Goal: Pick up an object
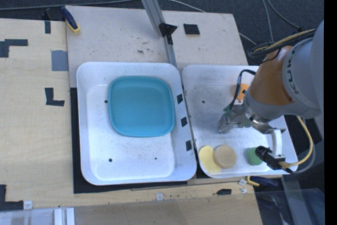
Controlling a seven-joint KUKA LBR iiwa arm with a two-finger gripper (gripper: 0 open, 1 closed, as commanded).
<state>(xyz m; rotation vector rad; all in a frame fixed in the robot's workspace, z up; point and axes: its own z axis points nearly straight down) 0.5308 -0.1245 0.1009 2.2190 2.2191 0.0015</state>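
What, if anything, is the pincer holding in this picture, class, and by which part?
Nothing that can be seen. The pincer is down in the right bin, with no object visible between its tips; the tan disc lies apart from it.

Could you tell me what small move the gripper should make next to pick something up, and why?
Probably a short move toward the near edge of the right bin, then down onto the tan disc. The gripper sits over bare bin floor with nothing seen between its fingers, and the tan disc, resting on a yellow disc, looks like the closest object.
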